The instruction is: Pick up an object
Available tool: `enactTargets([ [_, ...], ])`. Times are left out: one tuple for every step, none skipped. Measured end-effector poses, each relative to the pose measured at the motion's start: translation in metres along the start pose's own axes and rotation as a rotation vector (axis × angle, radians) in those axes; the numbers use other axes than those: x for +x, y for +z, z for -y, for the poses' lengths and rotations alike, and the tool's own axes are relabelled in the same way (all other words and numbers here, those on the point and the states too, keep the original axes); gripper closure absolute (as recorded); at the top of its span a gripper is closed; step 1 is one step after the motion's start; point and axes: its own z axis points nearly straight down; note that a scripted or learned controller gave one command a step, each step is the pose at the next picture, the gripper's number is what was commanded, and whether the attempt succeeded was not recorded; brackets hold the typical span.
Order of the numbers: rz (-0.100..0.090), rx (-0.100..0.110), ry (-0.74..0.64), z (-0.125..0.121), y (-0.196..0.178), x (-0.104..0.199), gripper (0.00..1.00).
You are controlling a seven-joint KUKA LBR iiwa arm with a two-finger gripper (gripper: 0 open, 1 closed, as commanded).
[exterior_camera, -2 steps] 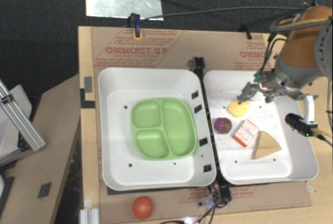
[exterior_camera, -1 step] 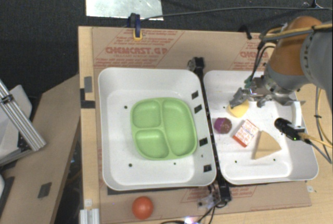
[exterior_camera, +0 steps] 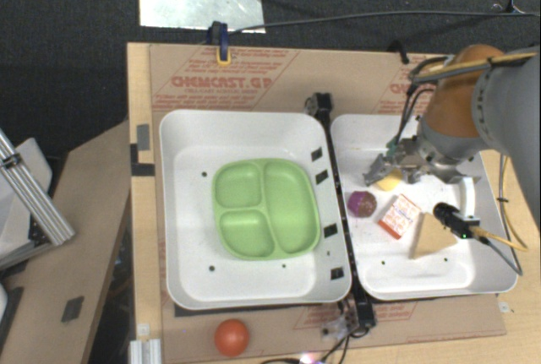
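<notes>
My gripper (exterior_camera: 390, 170) hangs low over the upper left part of the right bin (exterior_camera: 423, 282). A small yellow thing (exterior_camera: 389, 182) lies just beneath it, partly covered by it, and I cannot tell whether they touch. In front of it lie a purple round fruit (exterior_camera: 362, 203), a small red and white box (exterior_camera: 398, 216) and a tan wedge (exterior_camera: 434, 238).
The left bin (exterior_camera: 190, 185) holds a green divided plate (exterior_camera: 265, 208). An orange ball (exterior_camera: 231, 337) rests on the bench in front of the left bin. Black clips run along the wall between the two bins.
</notes>
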Motion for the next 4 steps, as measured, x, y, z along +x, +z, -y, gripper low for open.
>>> enactTargets([
  [0.001,-0.013,0.000,-0.004,-0.017,0.000,1.00],
  [0.001,-0.008,-0.003,-0.005,-0.081,0.003,1.00],
  [0.001,-0.006,-0.005,0.002,-0.133,0.009,1.00],
  [0.002,-0.010,-0.005,-0.008,-0.193,0.010,1.00],
])
